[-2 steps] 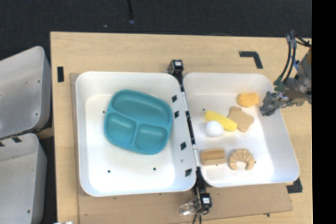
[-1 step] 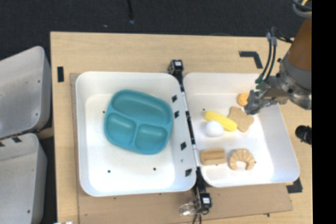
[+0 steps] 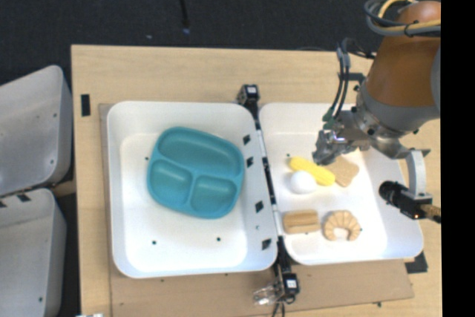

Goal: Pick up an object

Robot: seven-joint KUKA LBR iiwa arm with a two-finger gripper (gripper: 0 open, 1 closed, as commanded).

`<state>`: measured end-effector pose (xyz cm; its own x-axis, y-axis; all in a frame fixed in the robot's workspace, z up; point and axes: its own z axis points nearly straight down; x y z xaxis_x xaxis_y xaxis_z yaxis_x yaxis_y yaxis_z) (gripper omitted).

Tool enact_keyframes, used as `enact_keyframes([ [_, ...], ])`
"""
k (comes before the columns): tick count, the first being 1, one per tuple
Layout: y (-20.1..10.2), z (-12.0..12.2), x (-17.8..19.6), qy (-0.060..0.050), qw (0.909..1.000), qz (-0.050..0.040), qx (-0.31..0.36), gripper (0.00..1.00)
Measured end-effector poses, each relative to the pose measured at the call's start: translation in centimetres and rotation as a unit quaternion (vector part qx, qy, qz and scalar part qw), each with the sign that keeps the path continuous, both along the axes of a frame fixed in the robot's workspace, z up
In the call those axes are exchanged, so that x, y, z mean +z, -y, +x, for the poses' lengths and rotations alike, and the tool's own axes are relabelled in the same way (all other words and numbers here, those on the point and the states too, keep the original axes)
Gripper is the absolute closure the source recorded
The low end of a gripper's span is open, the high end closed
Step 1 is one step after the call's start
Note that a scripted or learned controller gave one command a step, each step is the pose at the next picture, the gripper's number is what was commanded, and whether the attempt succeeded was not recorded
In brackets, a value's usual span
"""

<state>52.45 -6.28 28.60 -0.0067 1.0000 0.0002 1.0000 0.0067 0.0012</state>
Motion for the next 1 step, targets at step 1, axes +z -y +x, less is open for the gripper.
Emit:
enact_keyframes([
  [1, -5.84, 0.75, -0.06, 0.000, 1.0000, 0.0003, 0.000, 1.00],
])
